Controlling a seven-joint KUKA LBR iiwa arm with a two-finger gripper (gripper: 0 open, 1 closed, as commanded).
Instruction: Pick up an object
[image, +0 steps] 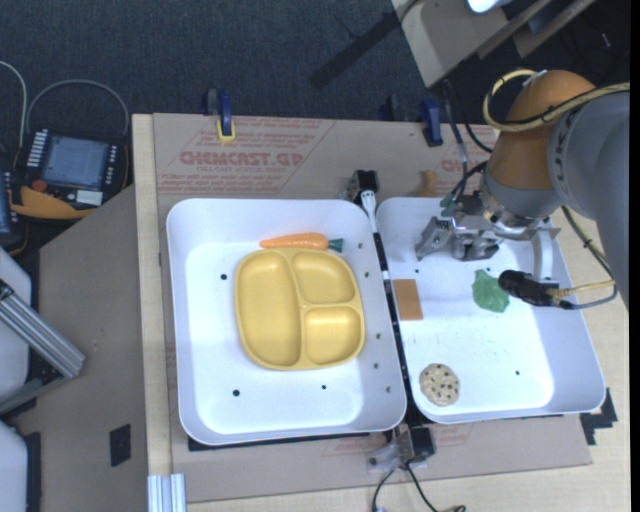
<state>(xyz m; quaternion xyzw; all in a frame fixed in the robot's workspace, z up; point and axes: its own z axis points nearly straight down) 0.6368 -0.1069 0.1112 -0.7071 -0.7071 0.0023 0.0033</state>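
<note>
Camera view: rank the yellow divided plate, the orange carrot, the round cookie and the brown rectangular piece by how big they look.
1. Yellow divided plate, by far.
2. Orange carrot, long but thin.
3. Round cookie and brown rectangular piece look about alike; I won't rank them.

Two shallow white bins are seen side by side on the bench. In the left bin (190, 330) a yellow divided plate (298, 305) is set near the middle, and an orange carrot (296, 241) is laid just beyond its far edge. In the right bin (560, 385) a brown rectangular block (407, 299) is placed close to the left wall, a speckled cookie (439, 383) lies toward the near side, and a small green item (489, 292) rests toward the right. The arm (545, 130) is reached in from the right, and the gripper (458, 238) is held low over the far part of the right bin; nothing can be made out between its fingers, though they are poorly resolved.
</note>
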